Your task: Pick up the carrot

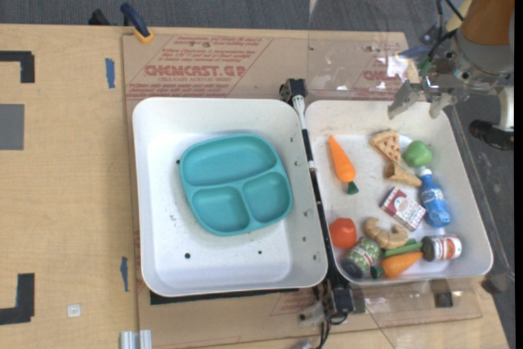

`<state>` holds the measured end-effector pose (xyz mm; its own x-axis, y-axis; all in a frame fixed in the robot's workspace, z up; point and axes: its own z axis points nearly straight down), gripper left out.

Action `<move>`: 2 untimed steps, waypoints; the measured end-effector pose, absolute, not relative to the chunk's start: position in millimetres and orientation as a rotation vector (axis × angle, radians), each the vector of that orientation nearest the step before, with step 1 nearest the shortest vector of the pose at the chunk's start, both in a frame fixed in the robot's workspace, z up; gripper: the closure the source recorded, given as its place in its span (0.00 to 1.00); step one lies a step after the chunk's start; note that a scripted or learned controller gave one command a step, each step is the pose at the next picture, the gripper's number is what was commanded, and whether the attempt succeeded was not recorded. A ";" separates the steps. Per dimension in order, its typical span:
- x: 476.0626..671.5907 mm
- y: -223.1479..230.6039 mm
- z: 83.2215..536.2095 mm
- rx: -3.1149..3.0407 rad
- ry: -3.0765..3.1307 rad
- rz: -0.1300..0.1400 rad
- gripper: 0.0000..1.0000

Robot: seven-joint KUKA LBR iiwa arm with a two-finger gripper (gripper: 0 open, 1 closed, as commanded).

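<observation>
The carrot [341, 160] is orange with a small green stem end. It lies on the floor of the right bin [476, 212], in its left part, with the stem end pointing toward the front. My gripper [418, 103] hovers over the back right corner of that bin, to the right of the carrot and farther back, well apart from it. Its two fingers [400, 104] are spread open with nothing between them.
The right bin also holds a cracker-like wedge [387, 146], a green fruit [417, 153], a blue bottle [433, 198], a red-and-white packet [403, 207], a tomato [343, 232] and a second orange vegetable [400, 263]. A teal divided plate [235, 182] sits in the left bin [155, 176].
</observation>
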<state>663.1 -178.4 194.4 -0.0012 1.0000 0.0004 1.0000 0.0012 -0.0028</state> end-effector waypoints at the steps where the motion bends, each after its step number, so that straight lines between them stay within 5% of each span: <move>1: 616.1 -146.3 99.3 -2.200 -2.249 -0.002 0.00; 2: 612.2 -101.0 89.6 -2.152 -2.297 -0.004 0.00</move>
<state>612.2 -101.0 89.6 -0.0651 0.9979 -0.0025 0.9979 0.0651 0.0059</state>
